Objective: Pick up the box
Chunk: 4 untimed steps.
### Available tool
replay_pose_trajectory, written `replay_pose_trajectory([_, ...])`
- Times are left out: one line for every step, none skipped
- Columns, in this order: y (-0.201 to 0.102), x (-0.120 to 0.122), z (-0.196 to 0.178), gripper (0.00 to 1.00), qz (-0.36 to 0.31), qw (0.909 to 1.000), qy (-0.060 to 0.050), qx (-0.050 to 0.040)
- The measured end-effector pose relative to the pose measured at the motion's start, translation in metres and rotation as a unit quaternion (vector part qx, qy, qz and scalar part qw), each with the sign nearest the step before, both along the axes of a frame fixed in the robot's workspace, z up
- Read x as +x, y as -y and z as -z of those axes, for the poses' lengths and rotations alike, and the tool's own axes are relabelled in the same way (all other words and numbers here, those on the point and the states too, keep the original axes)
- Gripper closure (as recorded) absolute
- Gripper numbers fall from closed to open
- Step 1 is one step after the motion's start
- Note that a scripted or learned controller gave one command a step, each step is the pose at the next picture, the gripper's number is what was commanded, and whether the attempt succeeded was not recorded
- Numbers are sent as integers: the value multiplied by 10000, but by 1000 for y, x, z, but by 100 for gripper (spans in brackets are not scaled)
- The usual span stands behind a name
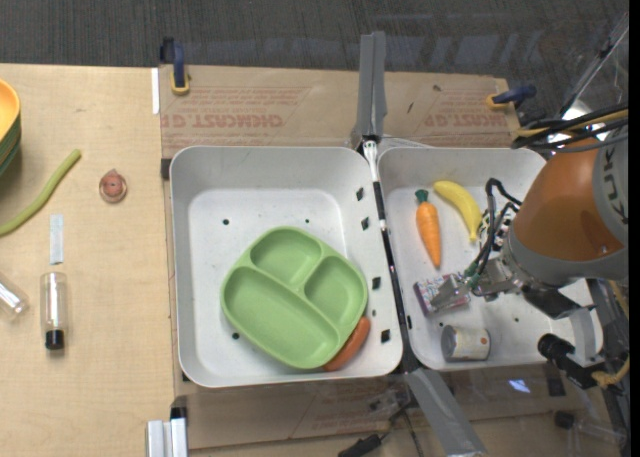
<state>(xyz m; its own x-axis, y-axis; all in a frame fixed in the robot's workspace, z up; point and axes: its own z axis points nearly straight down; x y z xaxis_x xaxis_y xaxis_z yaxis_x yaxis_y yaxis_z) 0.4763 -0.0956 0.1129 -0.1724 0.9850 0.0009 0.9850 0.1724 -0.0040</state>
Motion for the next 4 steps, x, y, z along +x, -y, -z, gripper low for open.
replay_pose_trajectory([5,46,17,0,-474,9989,43,7])
replay_pose_trajectory([7,40,-29,0,764,9971,10,-11])
replay_pose_trajectory([-1,44,17,0,-295,9996,47,-4])
replay_pose_trajectory([13,30,2,0,1265,9920,3,-11])
